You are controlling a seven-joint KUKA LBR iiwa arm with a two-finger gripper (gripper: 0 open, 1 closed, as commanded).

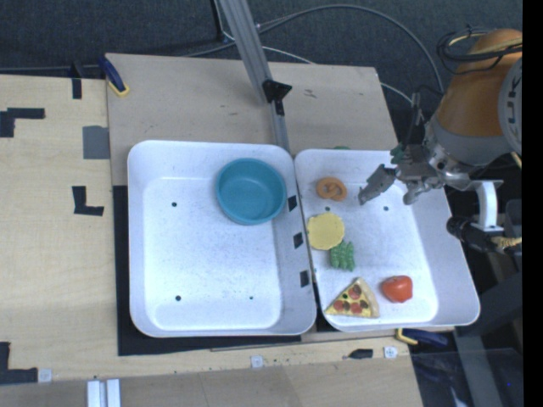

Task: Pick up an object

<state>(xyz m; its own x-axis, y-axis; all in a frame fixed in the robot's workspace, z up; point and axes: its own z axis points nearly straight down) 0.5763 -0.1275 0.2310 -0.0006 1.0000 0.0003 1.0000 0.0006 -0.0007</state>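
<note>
gripper (392, 192) spread, empty, above right bin (450, 291) | step: reach | tip: centre over donut (331, 189), descend straight

Glossy white plastic bins (153, 227)

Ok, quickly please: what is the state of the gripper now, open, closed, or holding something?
Gripper: open, nothing between its fingers, above the right bin.
</note>
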